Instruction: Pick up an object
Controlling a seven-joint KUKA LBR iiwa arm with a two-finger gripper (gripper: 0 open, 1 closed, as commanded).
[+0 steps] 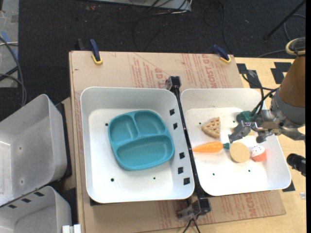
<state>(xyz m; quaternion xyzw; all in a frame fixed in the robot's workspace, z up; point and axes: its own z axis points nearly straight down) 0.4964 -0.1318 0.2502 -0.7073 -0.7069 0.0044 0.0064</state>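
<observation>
While several small things lie in the right bin, none of them sits between the fingers of the gripper, which hangs low over that bin's right half. A round tan disc lies flat just near of the gripper, and a small red and white piece rests right beside it on the right, touching or almost touching. Left of the disc an orange carrot lies on its side, its green tip pointing toward the disc and its other end reaching toward the divider between the bins. Farther back, a tan waffle-like wedge rests on the bin floor, apart from the carrot. A green piece shows just beside the gripper's far side; what it is cannot be told. The dark fingers are small and blurred against the white floor, so whether they stand apart or together cannot be told. The grey arm with its orange band comes in from the right edge. In the left bin a blue divided plate lies flat near the middle, with three compartments. Both bins sit side by side on a brown cardboard sheet held by yellow clamps at its far edge.
</observation>
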